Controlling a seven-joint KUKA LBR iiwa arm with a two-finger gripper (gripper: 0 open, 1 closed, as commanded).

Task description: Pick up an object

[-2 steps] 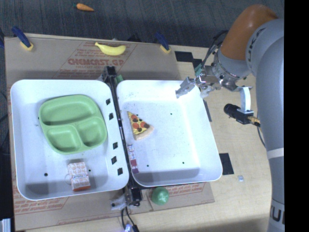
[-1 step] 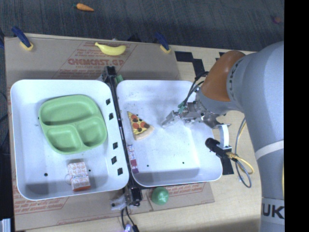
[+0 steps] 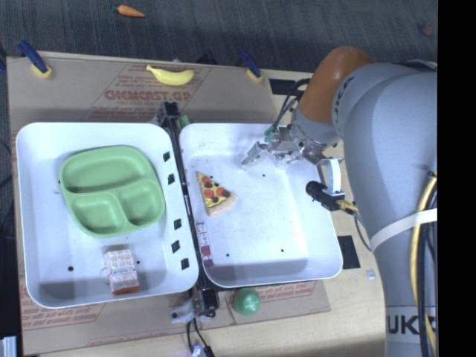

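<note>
A toy pizza slice (image 3: 214, 192) lies in the right bin (image 3: 282, 255), near its left wall. My gripper (image 3: 254, 155) hovers over the back part of that bin, up and to the right of the pizza slice and apart from it. Its fingers are spread open with nothing between them. In the left bin (image 3: 37, 222) sit a green divided tray (image 3: 111, 188) and, in front of it, a small red-and-white packet (image 3: 120, 270).
A yellow banana (image 3: 171, 74) lies on the cardboard behind the bins. In front of the right bin rests a green ball (image 3: 246, 300). An orange carrot (image 3: 131, 10) is on the floor beyond. The big grey arm (image 3: 387, 162) covers the right side.
</note>
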